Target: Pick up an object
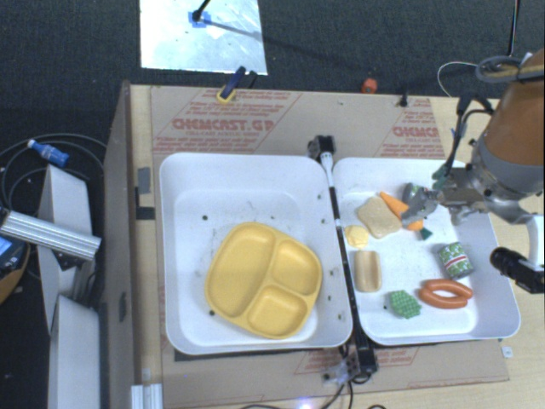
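Yellow plastic, a divided tray with three compartments lies flat in the left bin, toward that bin's near side. The right bin holds the small pieces, and each is placed here against the toast-like tan slice near its middle.

An orange carrot-shaped piece touches the slice's far right edge. A small pale yellow chunk sits just beside the slice on its near left. A tan bread-roll shape lies nearer the camera than that chunk, close to the divider between the bins. A green knobbly piece rests well nearer the camera than the slice and slightly right. An orange-red sausage lies right of the green piece, and a small green and white can stands tilted just beyond the sausage, well right of the slice.

The gripper hangs just right of the slice, low over the carrot's right end and a small teal bit. Whether its fingers are spread or pressed together cannot be told, and nothing is seen held between them. The grey arm with its orange band reaches in from the right of the slice.
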Robot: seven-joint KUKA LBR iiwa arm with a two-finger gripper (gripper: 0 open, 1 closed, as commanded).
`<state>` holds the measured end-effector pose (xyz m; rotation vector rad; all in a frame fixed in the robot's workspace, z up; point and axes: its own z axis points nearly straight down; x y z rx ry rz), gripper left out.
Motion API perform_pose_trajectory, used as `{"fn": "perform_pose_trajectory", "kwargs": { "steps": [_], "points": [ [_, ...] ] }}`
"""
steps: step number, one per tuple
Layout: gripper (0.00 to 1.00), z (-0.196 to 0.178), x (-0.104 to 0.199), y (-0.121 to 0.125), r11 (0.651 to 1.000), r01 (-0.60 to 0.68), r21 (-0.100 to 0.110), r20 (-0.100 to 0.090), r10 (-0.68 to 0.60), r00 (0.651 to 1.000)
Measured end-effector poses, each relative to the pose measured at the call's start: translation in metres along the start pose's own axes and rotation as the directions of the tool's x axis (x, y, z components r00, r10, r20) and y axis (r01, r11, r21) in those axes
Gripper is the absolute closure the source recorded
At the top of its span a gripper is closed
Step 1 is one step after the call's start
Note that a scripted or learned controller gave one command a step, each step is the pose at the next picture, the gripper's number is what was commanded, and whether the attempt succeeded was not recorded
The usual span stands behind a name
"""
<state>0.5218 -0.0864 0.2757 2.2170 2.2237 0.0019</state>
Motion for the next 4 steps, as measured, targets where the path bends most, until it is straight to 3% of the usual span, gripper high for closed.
{"fn": "perform_pose_trajectory", "kwargs": {
  "steps": [1,2,3,4],
  "points": [
    [0.0,0.111,-0.039,0.013,1.0,-0.002,0.003,0.0,0.002,1.0],
    [0.0,0.192,-0.078,0.06,1.0,-0.002,0.0,0.001,0.002,1.0],
    [0.0,0.192,-0.05,0.114,1.0,-0.001,0.007,-0.002,0.001,1.0],
    [1.0,0.181,-0.05,0.115,1.0,0.001,0.002,0.0,-0.001,1.0]
  ]
}}
